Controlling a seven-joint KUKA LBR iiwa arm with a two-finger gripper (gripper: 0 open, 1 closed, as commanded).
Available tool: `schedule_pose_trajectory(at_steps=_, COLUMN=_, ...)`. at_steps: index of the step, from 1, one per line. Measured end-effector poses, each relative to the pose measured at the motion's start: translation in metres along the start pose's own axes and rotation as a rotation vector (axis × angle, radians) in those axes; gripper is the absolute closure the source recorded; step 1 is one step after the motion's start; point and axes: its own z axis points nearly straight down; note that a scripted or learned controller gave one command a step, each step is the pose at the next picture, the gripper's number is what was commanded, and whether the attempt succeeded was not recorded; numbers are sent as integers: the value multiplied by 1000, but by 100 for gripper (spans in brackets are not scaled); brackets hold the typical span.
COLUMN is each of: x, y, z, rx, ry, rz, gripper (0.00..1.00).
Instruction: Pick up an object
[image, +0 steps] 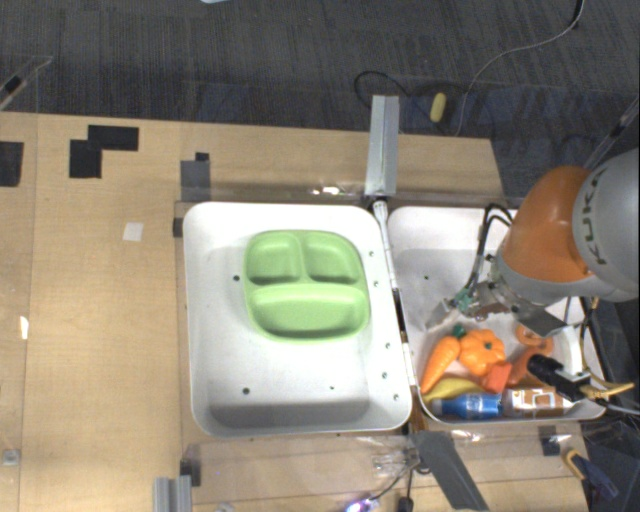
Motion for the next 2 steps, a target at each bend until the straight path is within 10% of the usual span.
schedule_pose_trajectory(at_steps=1, x=-24, y=-56, z=10, rx=1, ry=-5, rz=-246, gripper=0)
schedule_pose_trajectory(at_steps=2, x=8, y=-22, z=11, rx=5, ry=-2, rz=-280, gripper=0)
